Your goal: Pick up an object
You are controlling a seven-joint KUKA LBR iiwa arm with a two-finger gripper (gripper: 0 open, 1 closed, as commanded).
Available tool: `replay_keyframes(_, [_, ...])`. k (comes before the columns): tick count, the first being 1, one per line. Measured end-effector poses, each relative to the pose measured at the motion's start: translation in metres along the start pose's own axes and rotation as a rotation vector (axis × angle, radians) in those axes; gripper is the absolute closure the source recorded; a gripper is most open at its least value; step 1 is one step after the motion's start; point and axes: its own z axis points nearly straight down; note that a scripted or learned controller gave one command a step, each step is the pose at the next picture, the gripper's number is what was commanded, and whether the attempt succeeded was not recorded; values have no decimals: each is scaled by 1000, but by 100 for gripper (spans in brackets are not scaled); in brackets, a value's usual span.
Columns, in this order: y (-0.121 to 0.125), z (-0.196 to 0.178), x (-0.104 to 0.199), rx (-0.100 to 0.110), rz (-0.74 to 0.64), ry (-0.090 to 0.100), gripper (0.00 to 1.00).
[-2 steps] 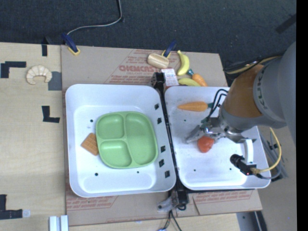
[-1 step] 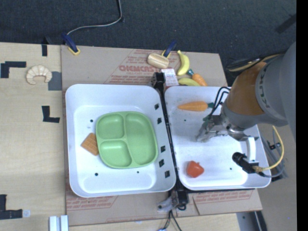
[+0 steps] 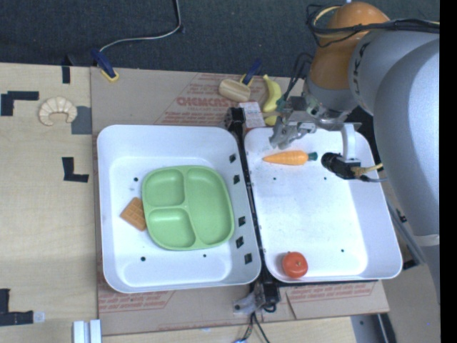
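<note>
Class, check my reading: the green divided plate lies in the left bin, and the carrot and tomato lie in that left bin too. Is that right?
Not quite. The camera view shows the green divided plate in the left bin, but the carrot and tomato lie in the right bin.

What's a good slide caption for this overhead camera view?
Gripper poised above the carrot in the right bin, a tomato near its front; green divided plate in the left.

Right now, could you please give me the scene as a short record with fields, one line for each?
left bin: shallow white bin holding a green divided plastic plate and a tan cracker-like square at the plate's left edge
right bin: shallow white bin holding an orange toy carrot and a red toy tomato
gripper: gripper just above the carrot
outside bins: yellow toy banana, beige croissant
</note>
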Motion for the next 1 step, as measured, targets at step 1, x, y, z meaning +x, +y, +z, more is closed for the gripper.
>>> replay_keyframes(1, [-1, 1, -1, 4, 1, -1, 0])
